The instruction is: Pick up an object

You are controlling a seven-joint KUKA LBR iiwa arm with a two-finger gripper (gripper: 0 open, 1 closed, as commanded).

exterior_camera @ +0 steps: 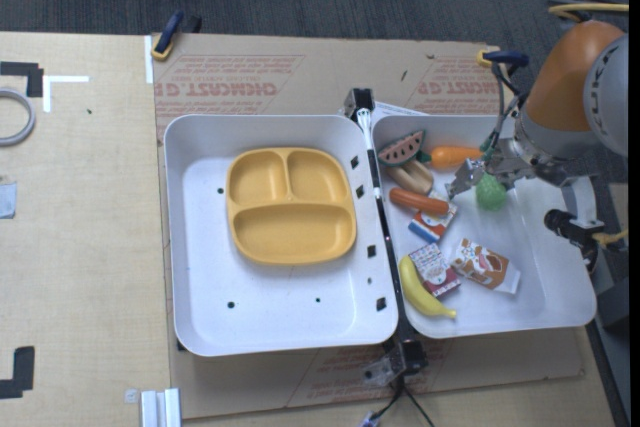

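The right bin (560, 300) holds several toy foods. A green toy (492, 194) lies at its back middle, with an orange carrot (455, 155) and a watermelon slice (400, 150) further left. A bread roll (412, 177) and a red sausage (420, 202) lie along the left side. A yellow banana (424, 291) and two small packets (483, 266) (434, 268) lie toward the front. My gripper (484, 177) hangs low over the back of this bin, right above and touching or nearly touching the green toy. Nothing is seen held.
The left bin (200, 295) carries a yellow divided plate (291, 205). The divider between the bins (374, 215) runs just left of the toys. The arm's orange band (570, 75) and wrist cables (575, 225) hang over the right bin's right side. Cardboard (250, 80) lies under both bins.
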